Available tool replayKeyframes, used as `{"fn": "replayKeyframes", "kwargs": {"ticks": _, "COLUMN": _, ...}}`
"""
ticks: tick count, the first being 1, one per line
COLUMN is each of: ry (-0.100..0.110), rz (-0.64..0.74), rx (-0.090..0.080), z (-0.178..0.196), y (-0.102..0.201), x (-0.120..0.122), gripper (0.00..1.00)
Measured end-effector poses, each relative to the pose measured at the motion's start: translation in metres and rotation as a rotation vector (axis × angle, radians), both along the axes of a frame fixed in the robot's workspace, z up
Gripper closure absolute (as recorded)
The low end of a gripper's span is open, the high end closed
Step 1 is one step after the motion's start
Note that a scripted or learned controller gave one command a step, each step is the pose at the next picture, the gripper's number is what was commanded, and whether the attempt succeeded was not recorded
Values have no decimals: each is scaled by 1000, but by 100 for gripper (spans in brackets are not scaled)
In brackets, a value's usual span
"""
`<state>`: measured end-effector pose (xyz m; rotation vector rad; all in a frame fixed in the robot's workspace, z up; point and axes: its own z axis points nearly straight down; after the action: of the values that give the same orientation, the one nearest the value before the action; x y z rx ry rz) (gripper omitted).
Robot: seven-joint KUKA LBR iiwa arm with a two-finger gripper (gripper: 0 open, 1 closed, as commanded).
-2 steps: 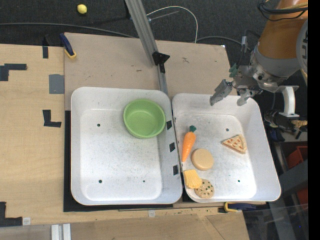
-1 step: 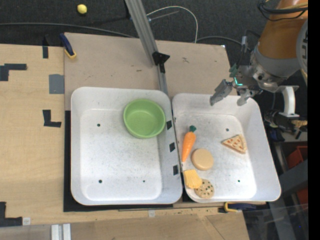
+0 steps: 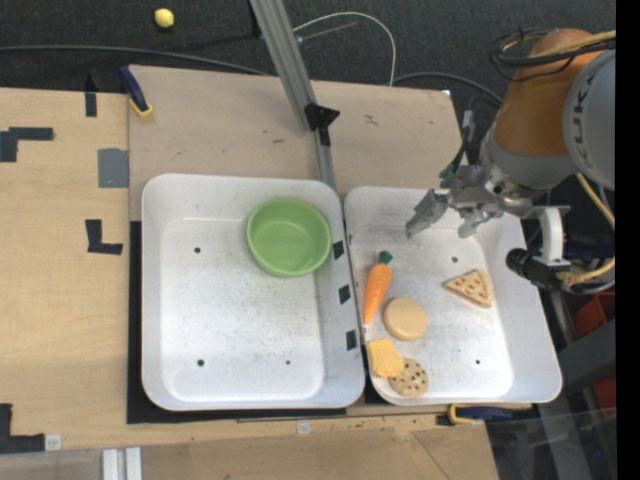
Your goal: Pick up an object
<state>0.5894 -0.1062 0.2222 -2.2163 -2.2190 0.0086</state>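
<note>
My gripper (image 3: 444, 221) hangs over the back part of the right bin (image 3: 520, 368), its two fingers spread open with nothing between them. Below it lie a toy carrot (image 3: 376, 288), a round tan bun (image 3: 405, 319), a pizza slice (image 3: 470, 288), a yellow cheese piece (image 3: 384, 357) and a chocolate-chip cookie (image 3: 410, 379). The carrot is down and to the left of the fingers; the pizza slice is down and slightly right. A green bowl (image 3: 288, 235) sits in the back right of the left bin (image 3: 180, 298).
A grey metal pole (image 3: 290, 63) slants down from the top to the divide between the bins. Cables run over the dark floor behind the bench, where a small yellow ball (image 3: 163, 17) lies. A blue-and-yellow clamp (image 3: 135, 92) sits at the board's back left corner.
</note>
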Motion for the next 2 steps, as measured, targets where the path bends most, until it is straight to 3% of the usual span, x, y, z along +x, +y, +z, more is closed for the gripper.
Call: {"fn": "replayKeyframes", "kwargs": {"ticks": 2, "ry": 0, "rz": 1, "rx": 1, "z": -128, "y": -1, "x": -1, "gripper": 0}}
